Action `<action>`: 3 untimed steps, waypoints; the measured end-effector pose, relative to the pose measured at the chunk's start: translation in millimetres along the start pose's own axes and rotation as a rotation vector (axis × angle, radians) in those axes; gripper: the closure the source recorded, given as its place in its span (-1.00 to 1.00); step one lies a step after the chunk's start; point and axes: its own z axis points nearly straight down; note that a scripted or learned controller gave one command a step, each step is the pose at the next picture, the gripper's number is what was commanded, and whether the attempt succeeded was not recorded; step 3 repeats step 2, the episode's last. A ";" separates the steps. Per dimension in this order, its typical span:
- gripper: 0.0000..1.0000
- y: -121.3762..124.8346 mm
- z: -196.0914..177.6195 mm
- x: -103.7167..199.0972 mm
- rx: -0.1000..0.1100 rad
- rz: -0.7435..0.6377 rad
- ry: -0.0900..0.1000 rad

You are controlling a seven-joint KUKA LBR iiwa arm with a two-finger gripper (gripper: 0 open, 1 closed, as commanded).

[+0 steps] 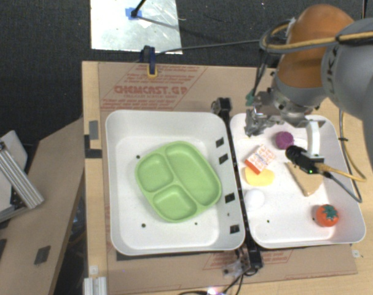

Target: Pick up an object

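The right bin holds several small objects: a purple ball, a red and white box, a yellow piece right below the box, a white round piece, a tan wedge and an orange-red tomato-like toy. My gripper hangs low over the bin's far left corner, just above and left of the red and white box and left of the purple ball. Nothing shows held in it. The grey arm with its orange band rises behind it.
In the left bin lies a green divided plate. A black divider with clips runs between the bins. A black device with a green light and a cable sticks out over the tan wedge. Brown board surrounds both bins.
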 end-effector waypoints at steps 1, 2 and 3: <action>1.00 13.0 14.4 54.3 0.002 0.000 0.000; 1.00 21.9 22.7 112.7 0.002 -0.001 0.001; 1.00 21.9 22.7 112.7 0.002 -0.001 0.001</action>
